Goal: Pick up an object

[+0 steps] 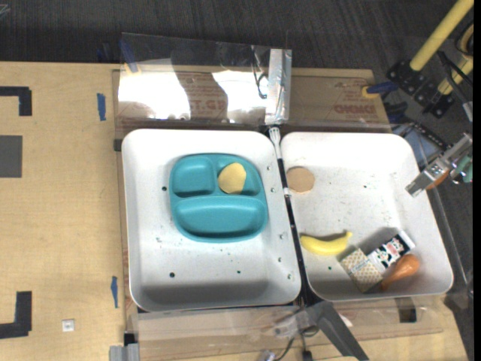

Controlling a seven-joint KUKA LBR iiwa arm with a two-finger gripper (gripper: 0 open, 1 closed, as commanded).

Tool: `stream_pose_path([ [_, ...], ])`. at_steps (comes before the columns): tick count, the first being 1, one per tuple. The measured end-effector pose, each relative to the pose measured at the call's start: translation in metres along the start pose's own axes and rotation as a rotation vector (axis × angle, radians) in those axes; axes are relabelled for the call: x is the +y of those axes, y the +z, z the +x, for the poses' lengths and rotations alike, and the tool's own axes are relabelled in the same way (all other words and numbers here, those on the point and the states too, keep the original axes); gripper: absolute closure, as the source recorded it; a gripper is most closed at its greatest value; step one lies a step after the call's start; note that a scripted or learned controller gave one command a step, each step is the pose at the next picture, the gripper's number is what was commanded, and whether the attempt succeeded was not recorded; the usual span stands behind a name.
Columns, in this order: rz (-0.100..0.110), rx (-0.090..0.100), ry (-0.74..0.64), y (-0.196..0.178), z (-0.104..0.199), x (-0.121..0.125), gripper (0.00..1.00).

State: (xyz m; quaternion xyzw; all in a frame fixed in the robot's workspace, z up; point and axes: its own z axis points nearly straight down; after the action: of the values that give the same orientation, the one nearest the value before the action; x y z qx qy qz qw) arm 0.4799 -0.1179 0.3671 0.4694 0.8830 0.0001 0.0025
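Banana (325, 244), yellow and curved, lies on the floor of the right bin (361, 194), below and well to the left of the gripper (422, 182) as the camera sees it. The gripper hangs at the bin's right rim, its tip slanting down and left, apart from every item; it is too small and blurred to tell whether it is spread or closed. Nearer to it, below and slightly left, a cluster sits in the bin's lower right corner: a small black-and-white carton (391, 253), a speckled tan box (361, 268) touching the carton's left side and just beside the banana's right end, and an orange item (402, 269) against the carton's lower edge. A flat brown disc (300, 180) rests level with the gripper, far to its left, near the bin's left wall. Farther left again, the left bin (150, 262) holds a teal divided plate (218, 228) with a round yellow piece (232, 177) in its upper right compartment.
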Motion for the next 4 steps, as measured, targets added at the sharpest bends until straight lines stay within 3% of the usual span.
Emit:
stream_pose_path([
  [1, 0.000, 0.000, -0.175, -0.002, -0.065, 0.027, 1.00],
  [2, -0.001, -0.002, -0.227, -0.070, -0.144, 0.022, 1.00],
  [3, 0.003, 0.009, -0.444, 0.099, -0.118, -0.012, 1.00],
  [4, -0.002, -0.006, -0.815, 0.005, -0.125, -0.003, 1.00],
])
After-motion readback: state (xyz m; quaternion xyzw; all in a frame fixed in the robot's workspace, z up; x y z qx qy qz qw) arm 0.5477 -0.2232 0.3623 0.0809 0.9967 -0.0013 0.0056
